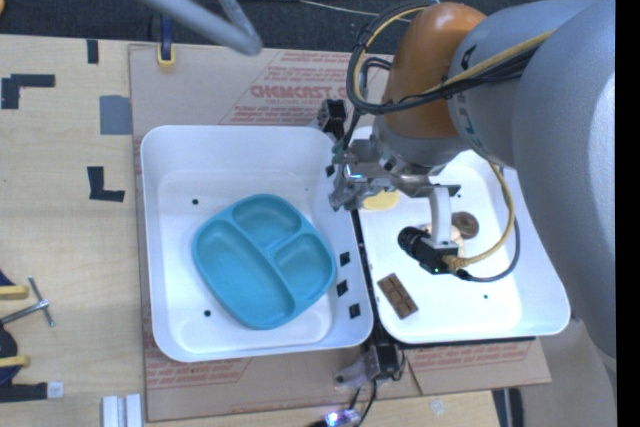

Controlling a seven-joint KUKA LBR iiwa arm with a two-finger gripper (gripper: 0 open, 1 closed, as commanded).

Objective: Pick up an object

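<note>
Camera view from above shows the arm reaching in from the right, its pincer low over the inner edge of the right bin, close to the wall beside the left bin. The wrist body hides the tip, so I cannot tell whether the pincer is open or closed, and nothing can be seen gripped in it.

Candidates for the pick lie in both bins. In the right bin a pale yellow piece peeks out just beside the pincer, partly covered by the wrist. A small round piece, tan and white, lies nearer the bin's middle. A brown block rests toward the front left corner, apart from the other two. The left bin carries a blue divided plate, lying flat near its middle. Both bins sit on the tabletop.

By my reading, the step in hand is the approach onto a target, with no lift yet made. The pale yellow piece seems the likeliest aim, being nearest.

The next move calls for centring the pincer over that piece, taking it from both sides, closing firmly and rising straight up. The bin wall so close by leaves little room on that side, and a low, flat piece may slip free, so the lift should be checked.
</note>
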